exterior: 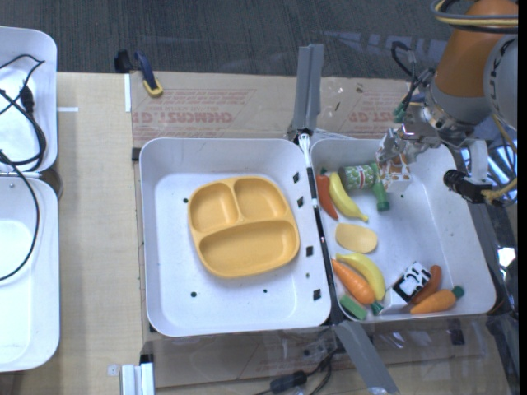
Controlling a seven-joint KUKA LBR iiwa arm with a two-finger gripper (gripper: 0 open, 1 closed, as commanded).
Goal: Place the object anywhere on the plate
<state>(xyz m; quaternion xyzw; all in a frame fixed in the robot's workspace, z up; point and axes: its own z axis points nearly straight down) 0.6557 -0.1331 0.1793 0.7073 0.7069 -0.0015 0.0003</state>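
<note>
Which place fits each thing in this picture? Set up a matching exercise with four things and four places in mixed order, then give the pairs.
Things:
1. yellow plate
2. green can
3. black-and-white toy
4. gripper

Places:
A. right bin, far end, lying on its side
B. left bin, middle
C. above the right bin's far end
D. right bin, near end, beside a carrot

Pairs: 1-B, 2-A, 3-D, 4-C

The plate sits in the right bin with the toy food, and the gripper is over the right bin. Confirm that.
Wrong on the plate: the camera view shows it alone in the left bin. The toy food is in the right bin, with the gripper over it.
</note>
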